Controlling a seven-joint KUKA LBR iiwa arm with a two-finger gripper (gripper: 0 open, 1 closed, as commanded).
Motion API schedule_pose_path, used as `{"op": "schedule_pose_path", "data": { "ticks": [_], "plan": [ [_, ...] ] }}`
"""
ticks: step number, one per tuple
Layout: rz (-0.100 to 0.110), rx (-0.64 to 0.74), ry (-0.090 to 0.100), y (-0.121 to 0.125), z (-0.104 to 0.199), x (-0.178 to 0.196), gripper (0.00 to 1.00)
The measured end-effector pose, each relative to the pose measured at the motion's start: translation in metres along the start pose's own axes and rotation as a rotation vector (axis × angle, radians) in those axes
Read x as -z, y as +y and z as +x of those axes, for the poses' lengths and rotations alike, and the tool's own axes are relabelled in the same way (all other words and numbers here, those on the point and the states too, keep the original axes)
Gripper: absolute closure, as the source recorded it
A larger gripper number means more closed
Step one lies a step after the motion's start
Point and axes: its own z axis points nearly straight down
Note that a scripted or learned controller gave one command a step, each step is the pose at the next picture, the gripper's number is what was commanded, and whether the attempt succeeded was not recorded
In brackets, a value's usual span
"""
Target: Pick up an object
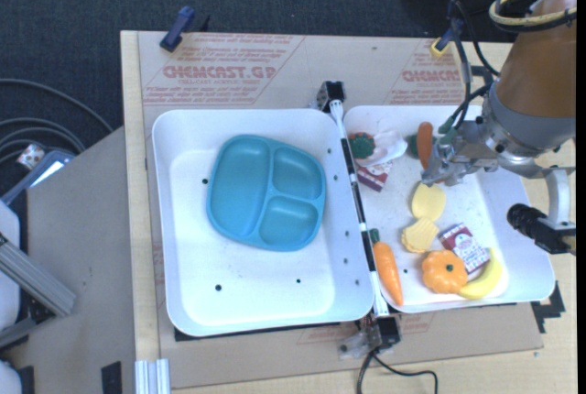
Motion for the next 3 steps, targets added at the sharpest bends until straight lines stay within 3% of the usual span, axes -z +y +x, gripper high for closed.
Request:
{"op": "schedule_pose_path", "data": {
  "ticks": [1, 2, 3],
  "plan": [
    [0.004, -0.001, 0.001, -0.016, 0.003, 0.002, 1.0],
    [0.004, 0.001, 0.002, -0.045, 0.044, 0.013, 1.0],
    [-0.001, -0.001, 0.0, 0.008, 0.028, -0.009, 1.0]
  ]
}}
